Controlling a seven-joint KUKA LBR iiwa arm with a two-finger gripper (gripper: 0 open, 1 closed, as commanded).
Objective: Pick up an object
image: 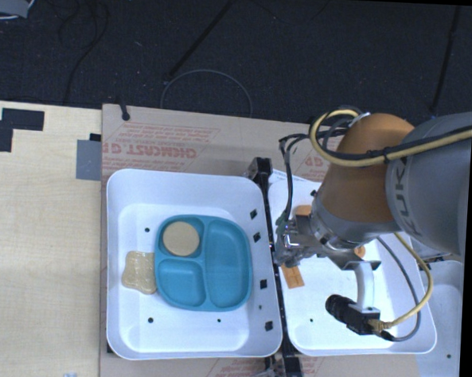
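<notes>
My gripper [287, 244] hangs low over the left edge of the right bin [322, 340], close to the divider between the two bins. Just below it, on the bin floor, lies a small orange block [294, 277]. It looks apart from the gripper rather than held. Another orange piece [301, 212] peeks out above the gripper, and a sliver of orange [361, 249] shows to its right beside the wrist. The arm's orange band and grey body cover most of the right bin's upper half.
The left bin [124, 328] holds a blue divided plate [215, 274] with a tan round disc [180, 238] in its upper-left compartment. A pale yellow spongy piece [139, 272] lies against the plate's left side. Black clips line the divider between the bins.
</notes>
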